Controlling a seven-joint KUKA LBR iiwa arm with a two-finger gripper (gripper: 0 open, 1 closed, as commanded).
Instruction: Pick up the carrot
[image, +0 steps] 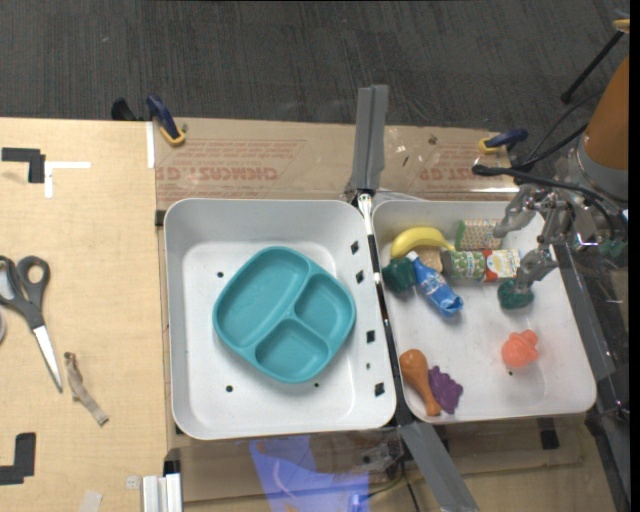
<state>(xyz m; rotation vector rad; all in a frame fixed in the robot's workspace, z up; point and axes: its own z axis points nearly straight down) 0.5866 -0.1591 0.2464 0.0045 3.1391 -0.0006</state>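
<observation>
Carrot (418, 377) is lying at the right bin's (560, 400) front beside purple grapes (446, 389); gripper (528, 238), jaws spread wide and holding nothing, is hovering over boxes (480, 262) well behind

The gripper (530, 240) hangs over the right bin's (560, 400) far right part. Directly under it crowd a green toy (517, 294) and a can (480, 265). Toward the carrot (418, 378), bare white floor lies open; a purple toy (445, 390) touches it, and an orange toy (520, 350) sits beside that path.
</observation>
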